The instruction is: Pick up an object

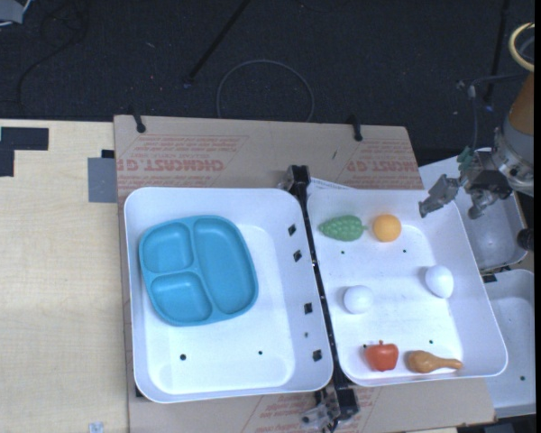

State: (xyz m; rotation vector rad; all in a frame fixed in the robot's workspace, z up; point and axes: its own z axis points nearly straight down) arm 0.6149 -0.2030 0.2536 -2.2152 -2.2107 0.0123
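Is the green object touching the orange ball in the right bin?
Apart. In the camera view, white floor of the right bin shows plainly between the green object and the orange ball; they lie side by side near the far wall.

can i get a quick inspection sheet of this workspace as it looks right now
surface: two white bins side by side, left bin and right bin, on a cardboard sheet over a pale bench.
job's things: in the right bin, green fruit, orange, two white eggs, red apple, drumstick.
clutter: blue divided plate in the left bin.
grippers: gripper above the right bin's far right corner, nothing between its jaws.
cables: loops on the dark floor.
surroundings: black tape marks on the bench.
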